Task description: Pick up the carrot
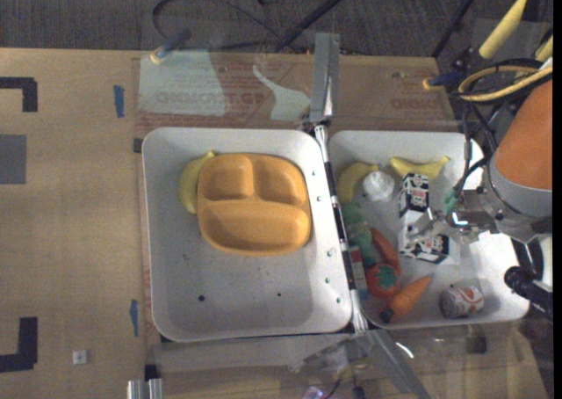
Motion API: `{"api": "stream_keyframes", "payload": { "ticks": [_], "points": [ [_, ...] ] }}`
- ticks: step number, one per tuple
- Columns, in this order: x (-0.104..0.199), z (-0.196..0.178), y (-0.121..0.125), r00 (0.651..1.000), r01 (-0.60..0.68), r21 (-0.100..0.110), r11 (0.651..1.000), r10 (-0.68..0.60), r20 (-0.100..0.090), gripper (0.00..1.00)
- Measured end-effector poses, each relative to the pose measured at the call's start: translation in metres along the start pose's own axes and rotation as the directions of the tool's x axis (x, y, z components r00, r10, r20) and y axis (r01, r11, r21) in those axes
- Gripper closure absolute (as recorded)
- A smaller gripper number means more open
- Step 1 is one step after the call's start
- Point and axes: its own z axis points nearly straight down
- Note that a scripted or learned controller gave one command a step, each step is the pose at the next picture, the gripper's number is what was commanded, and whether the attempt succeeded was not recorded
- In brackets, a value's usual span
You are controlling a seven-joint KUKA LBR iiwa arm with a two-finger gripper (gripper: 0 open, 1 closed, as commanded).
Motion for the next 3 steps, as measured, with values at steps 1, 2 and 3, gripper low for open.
{"api": "stream_keyframes", "payload": {
  "ticks": [1,2,3],
  "points": [
    [-0.014,0.087,-0.001,0.965,0.261,-0.011,0.965,-0.261,0.007,0.00],
    [-0.084,0.039,0.089,0.995,0.100,-0.006,0.995,-0.100,0.004,0.00],
    [-0.117,0.001,0.134,0.976,0.220,-0.008,0.976,-0.220,0.006,0.00]
  ]
}}
